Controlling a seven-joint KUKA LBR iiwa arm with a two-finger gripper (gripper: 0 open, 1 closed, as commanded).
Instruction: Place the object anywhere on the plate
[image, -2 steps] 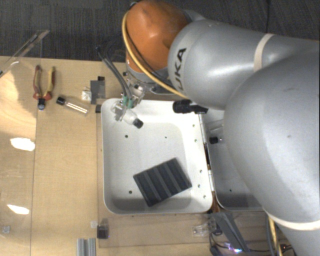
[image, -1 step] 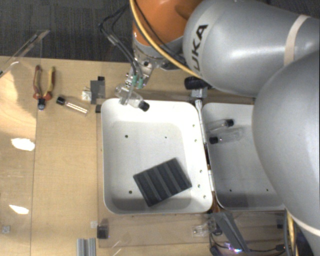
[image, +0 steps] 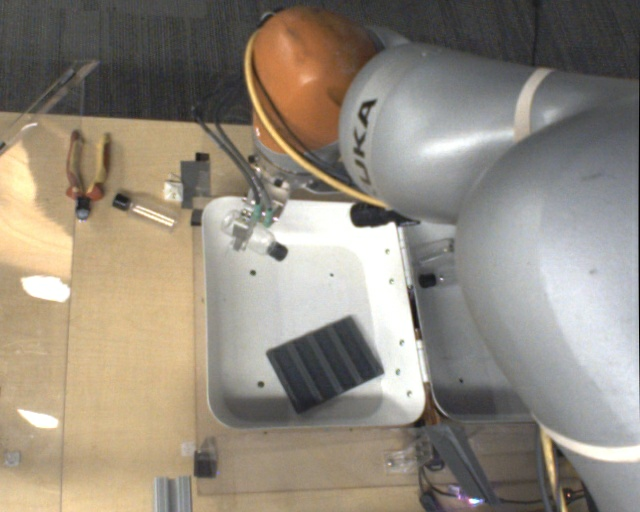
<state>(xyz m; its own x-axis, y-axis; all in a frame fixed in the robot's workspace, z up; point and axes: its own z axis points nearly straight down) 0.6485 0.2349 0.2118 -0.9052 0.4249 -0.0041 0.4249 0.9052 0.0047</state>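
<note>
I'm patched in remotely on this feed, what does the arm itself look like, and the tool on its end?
The arm is bulky, rounded and glossy grey, with black KUKA lettering on one link and an orange dome-shaped band above the wrist. Thin yellow and black cables loop round that orange section. The tool is small, with pale, partly clear parts, a green piece and a black tip.

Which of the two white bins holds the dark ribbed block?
The left bin holds the dark ribbed block, which lies tilted near its front edge. The right bin is mostly hidden under the grey arm.
</note>
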